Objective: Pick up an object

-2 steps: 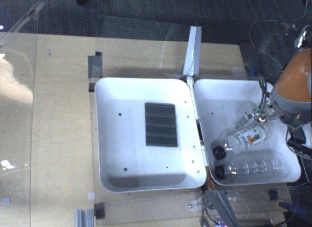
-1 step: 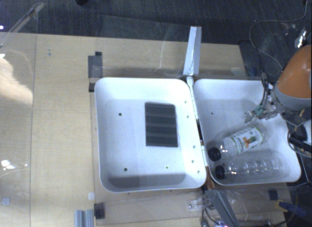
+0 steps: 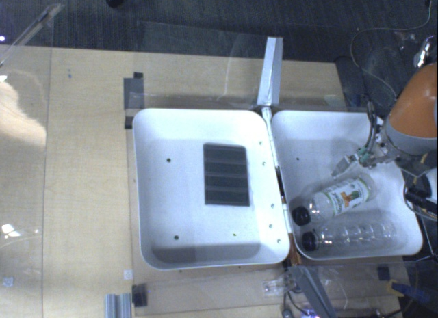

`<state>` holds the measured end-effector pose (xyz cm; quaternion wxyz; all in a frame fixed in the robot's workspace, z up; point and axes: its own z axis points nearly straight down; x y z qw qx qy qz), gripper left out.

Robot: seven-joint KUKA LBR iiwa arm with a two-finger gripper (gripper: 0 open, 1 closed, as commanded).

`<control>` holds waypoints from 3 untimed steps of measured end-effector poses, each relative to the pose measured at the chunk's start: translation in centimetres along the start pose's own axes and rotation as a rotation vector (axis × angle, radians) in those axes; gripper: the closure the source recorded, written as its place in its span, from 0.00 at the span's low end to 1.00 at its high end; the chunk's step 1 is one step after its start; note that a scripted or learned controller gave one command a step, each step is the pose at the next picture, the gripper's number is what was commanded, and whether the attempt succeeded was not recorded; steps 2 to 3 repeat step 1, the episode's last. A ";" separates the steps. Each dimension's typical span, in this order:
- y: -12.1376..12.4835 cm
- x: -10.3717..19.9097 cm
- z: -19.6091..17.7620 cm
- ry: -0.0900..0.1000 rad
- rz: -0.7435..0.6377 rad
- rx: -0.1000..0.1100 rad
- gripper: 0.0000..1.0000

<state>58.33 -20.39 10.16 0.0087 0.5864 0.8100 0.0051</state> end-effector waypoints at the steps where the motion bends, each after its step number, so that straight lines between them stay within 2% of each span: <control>1: -5.2 1.5 1.1 0.000 -0.095 0.004 0.00; 3: -5.2 1.5 1.1 0.000 -0.095 0.004 0.00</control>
